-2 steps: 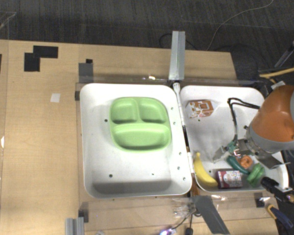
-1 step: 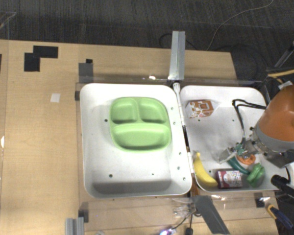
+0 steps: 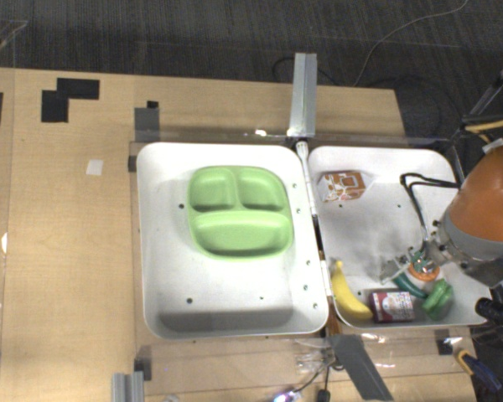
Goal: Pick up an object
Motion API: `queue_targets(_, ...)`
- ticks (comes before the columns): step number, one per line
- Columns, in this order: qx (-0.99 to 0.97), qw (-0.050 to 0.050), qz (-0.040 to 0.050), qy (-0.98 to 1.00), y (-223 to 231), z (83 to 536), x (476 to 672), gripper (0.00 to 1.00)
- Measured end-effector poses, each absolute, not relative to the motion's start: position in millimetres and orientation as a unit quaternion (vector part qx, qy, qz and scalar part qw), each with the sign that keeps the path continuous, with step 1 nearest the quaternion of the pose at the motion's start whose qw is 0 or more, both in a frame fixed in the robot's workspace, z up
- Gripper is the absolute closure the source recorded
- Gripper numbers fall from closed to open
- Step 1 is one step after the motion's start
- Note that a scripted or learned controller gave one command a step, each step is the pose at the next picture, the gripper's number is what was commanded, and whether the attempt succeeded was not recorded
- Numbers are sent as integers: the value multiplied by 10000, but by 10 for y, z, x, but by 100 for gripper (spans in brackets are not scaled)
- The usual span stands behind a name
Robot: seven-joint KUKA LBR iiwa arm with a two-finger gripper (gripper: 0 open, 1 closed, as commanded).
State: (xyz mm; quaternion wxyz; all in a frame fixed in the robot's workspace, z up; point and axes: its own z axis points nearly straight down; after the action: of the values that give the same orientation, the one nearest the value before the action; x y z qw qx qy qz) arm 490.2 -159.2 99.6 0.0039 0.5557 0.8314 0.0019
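Observation:
In the right bin my gripper reaches down near the front right corner, under the orange band of the arm. Its tip sits just above a green object and close to a dark red can lying on its side. A yellow banana lies along the bin's front left wall. Toward the back of this bin a white and brown packet lies flat. Whether anything is between the gripper's tips is hidden by the wrist.
The left bin bears a green divided plate. A black cable loops over the right bin's back right part. A metal post stands behind the wall between the bins.

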Motion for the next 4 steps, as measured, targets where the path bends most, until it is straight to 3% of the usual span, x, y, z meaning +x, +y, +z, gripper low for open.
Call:
queue_targets(1,4979,22,11,8672,-1422,1827,5337,0)
queue_targets(2,4681,7,7,8837,-1584,1198,4880,0)
queue_targets(4,4789,6,9,8778,-1098,1269,4885,0)
